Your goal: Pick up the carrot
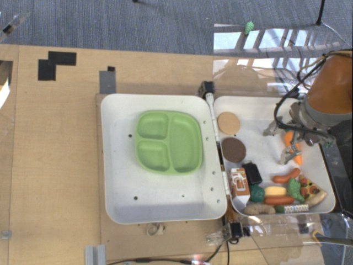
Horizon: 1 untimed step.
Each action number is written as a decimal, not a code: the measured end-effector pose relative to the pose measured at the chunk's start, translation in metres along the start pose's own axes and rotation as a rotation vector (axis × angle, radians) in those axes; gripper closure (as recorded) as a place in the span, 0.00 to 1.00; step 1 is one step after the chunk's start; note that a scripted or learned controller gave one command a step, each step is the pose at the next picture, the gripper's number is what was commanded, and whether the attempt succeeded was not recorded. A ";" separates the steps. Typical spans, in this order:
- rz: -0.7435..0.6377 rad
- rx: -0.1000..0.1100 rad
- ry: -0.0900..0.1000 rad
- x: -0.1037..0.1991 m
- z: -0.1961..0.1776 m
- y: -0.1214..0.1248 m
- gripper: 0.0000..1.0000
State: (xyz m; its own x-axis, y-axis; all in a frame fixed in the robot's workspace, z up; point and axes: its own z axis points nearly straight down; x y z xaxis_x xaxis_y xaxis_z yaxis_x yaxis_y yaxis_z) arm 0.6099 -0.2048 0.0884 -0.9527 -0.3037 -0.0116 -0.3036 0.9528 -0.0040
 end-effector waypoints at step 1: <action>-0.005 0.007 -0.014 -0.005 -0.015 -0.001 1.00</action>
State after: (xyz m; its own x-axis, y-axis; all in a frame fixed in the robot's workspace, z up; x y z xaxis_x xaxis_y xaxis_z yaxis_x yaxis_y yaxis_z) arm 0.6149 -0.2038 0.1038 -0.9510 -0.3080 -0.0250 -0.3079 0.9514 -0.0109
